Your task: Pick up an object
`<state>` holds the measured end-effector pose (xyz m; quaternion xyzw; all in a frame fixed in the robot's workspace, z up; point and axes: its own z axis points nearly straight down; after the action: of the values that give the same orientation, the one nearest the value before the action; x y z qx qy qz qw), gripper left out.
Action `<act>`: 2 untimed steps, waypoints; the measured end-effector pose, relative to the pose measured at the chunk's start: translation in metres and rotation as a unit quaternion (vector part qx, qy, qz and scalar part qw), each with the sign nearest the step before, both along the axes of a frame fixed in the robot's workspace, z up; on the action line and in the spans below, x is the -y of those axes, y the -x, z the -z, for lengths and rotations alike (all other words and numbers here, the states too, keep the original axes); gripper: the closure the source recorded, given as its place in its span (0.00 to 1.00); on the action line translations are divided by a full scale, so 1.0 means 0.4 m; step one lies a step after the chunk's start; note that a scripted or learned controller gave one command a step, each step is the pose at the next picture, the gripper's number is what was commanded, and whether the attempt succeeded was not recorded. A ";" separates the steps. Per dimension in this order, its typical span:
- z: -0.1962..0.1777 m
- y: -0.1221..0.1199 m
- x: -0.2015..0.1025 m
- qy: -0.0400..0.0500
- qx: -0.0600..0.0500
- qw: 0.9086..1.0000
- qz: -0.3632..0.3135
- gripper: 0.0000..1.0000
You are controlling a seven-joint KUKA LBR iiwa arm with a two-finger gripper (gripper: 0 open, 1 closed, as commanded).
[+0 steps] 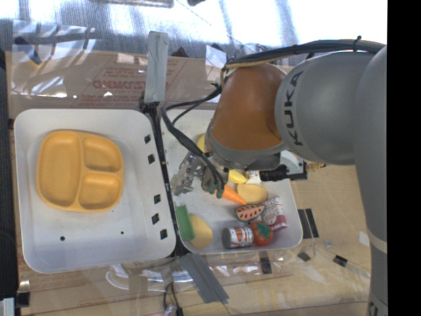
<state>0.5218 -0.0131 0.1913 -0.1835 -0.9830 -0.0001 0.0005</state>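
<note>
We see the gripper [187,176] low in the right bin [289,232], near its left wall, hanging over a bare patch of floor. Whether it is released or clenched we cannot tell (the metal parts blur together under the bulky wrist), and nothing shows in its grasp.

The things to pick lie crowded just to its right and near side: a carrot [231,193], a pale potato [252,193], a watermelon slice [249,212], a small can [237,236] on its side with a strawberry [263,234] touching it, and a yellow lemon [200,232] beside a green piece [183,221] by the wall.

We judge these to be light, stiff plastic toys, smooth and apt to slip or roll. The carrot looks easiest, taken across its narrow middle.

The bin floor is smooth and white. The left bin [26,176] holds a yellow divided plate [80,170]. Room is tight near the dividing wall.
</note>
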 end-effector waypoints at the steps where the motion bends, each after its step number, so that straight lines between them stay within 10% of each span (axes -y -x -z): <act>1: -0.244 -0.182 -0.045 0.000 0.004 1.000 0.002 1.00; 2: -0.101 -0.133 0.223 0.000 0.000 0.991 -0.136 1.00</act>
<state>0.5752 -0.1022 0.2315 -0.0478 -0.9989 0.0004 0.0004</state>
